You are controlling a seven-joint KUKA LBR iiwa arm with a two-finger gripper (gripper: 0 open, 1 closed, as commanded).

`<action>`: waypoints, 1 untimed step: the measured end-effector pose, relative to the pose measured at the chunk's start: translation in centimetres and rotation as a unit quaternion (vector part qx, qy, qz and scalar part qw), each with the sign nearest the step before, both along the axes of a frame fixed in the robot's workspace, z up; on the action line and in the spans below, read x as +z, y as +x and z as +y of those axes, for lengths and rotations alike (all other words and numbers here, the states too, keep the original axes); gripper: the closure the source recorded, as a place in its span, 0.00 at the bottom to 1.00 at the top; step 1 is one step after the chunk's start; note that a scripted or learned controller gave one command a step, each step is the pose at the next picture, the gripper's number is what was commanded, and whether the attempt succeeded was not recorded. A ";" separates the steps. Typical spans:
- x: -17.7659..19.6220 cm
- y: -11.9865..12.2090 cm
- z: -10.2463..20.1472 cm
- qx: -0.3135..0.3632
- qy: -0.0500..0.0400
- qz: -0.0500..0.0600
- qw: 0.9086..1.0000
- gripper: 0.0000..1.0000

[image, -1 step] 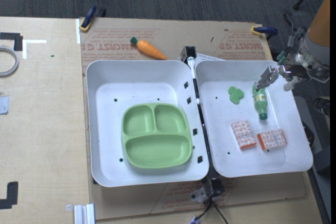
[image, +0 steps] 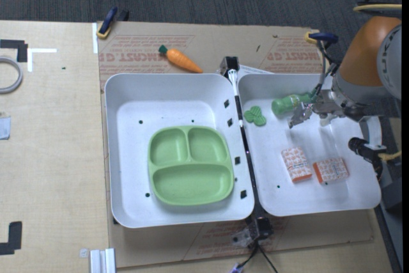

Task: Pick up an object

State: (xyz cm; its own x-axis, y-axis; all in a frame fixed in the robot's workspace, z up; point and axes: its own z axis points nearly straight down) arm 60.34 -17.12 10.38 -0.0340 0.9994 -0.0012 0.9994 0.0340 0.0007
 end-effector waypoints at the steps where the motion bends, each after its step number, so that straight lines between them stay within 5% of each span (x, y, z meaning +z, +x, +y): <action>1: -1.4 5.2 5.2 0.074 0.002 0.008 0.997 0.00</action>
State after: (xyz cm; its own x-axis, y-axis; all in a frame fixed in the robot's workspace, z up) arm 65.52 -11.88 8.96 -0.1811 0.9835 0.0035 0.9833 0.1811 -0.0153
